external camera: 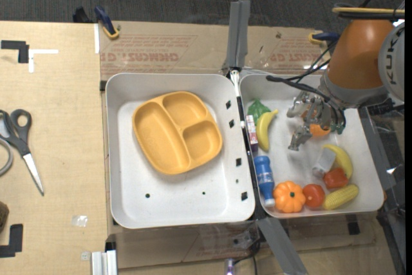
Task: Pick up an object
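Small round orange fruit (319, 130): right white bin (367, 138), upper middle, tucked against the metal two-finger claw (308, 127), partly hidden by it. Whether the claw grips it: cannot tell. Yellow banana (341, 159) just below.

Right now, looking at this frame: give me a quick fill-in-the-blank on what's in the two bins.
1. The yellow divided plate lies in the ____ bin of the view.
2. The plate has ____ compartments.
3. The pumpkin is coloured ____.
4. The blue bottle lies along the right bin's ____ wall, as the view shows it.

Missing words: left; three; orange; left
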